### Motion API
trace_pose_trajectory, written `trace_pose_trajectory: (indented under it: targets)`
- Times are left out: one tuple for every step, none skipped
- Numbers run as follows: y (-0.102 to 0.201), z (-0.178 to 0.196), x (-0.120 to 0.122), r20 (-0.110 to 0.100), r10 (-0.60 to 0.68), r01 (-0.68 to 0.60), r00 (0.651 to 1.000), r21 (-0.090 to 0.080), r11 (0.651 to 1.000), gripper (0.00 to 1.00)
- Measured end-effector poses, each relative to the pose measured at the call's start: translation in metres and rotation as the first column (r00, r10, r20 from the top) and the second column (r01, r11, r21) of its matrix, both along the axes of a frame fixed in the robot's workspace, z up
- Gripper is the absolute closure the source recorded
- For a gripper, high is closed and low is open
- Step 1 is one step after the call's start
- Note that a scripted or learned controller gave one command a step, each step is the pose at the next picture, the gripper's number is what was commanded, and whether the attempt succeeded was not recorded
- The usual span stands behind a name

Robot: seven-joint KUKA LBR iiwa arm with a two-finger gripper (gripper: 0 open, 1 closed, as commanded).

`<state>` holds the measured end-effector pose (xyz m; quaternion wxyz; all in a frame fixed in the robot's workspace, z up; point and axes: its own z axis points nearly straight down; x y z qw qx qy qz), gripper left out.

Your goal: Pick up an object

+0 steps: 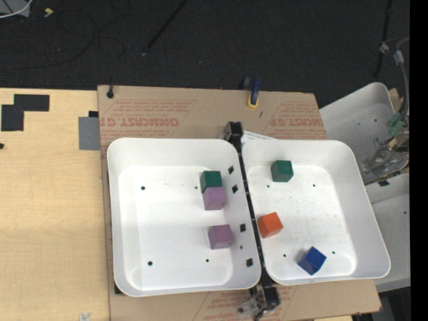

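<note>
Camera view: six blocks lie loose and separated across both bins, graspable; nearest the arm's side, blue block in right bin. Claw state cannot be told.

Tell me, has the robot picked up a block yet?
Not yet. Nothing looks done: all five blocks lie in the bins. The left bin has a green block touching a purple block, and another purple block. The right bin has a green block, an orange block and a blue block. Nothing is in hand. The whole pick is left.
</note>
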<state>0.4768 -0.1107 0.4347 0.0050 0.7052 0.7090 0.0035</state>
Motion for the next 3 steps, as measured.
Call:
trace_pose_trajectory:
  targets:
    - [0.018,0.040,-0.001,-0.012,-0.004,0.004,1.000,0.001,1.000,1.00]
    - [0.050,0.104,-0.001,-0.008,-0.002,0.002,1.000,0.002,1.000,1.00]
    - [0.143,-0.069,-0.002,-0.029,0.002,-0.002,1.000,0.002,1.000,1.00]
